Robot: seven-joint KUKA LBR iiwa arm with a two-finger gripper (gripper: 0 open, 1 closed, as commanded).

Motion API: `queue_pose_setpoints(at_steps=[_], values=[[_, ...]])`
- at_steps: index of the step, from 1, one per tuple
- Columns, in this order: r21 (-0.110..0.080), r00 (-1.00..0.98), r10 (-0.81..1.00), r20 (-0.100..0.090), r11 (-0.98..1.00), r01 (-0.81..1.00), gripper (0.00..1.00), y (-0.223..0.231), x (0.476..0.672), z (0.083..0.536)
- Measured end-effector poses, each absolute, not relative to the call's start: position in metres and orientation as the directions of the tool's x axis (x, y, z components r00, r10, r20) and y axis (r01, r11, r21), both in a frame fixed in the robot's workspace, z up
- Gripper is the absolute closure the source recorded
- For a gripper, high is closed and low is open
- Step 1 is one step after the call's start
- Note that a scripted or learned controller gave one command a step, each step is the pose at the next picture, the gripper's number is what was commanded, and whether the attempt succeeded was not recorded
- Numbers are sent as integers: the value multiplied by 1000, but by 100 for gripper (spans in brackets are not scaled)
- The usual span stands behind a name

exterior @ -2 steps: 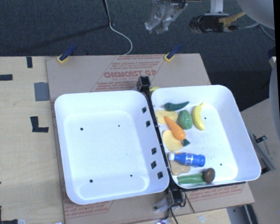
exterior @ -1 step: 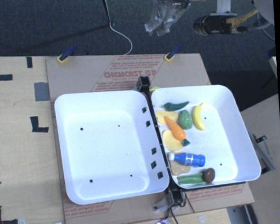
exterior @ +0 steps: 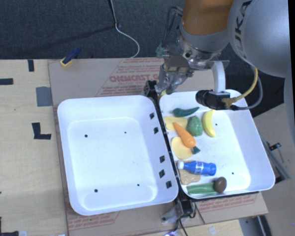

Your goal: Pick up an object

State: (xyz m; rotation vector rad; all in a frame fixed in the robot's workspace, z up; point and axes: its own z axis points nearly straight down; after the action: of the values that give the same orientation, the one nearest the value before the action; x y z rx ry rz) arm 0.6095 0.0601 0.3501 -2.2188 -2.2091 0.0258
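We see the gripper (exterior: 161, 87) poised at the upper middle of the frame, above the far end of the divide between the left bin (exterior: 70, 112) and the right bin (exterior: 256, 143); nothing sits between its fingers, and we cannot tell their spread. The candidate objects, among them a carrot (exterior: 184, 134), a banana (exterior: 208, 123) and a blue bottle (exterior: 199, 167), lie in the right bin, lower right of centre; we judge the approach unfinished, the next move calling for a shift over one object and a descent.

Grey KUKA-lettered arm (exterior: 261, 23), orange wrist band, yellow cable, metal tool (exterior: 168, 84).
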Motion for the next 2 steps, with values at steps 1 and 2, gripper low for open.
queue_pose_setpoints(at_steps=[1, 2], values=[[-8, 0, 1000, -2, 0, 1000, 100, 62, 631, 288], [11, -7, 1000, 3, 7, 1000, 100, 111, 655, 392]])
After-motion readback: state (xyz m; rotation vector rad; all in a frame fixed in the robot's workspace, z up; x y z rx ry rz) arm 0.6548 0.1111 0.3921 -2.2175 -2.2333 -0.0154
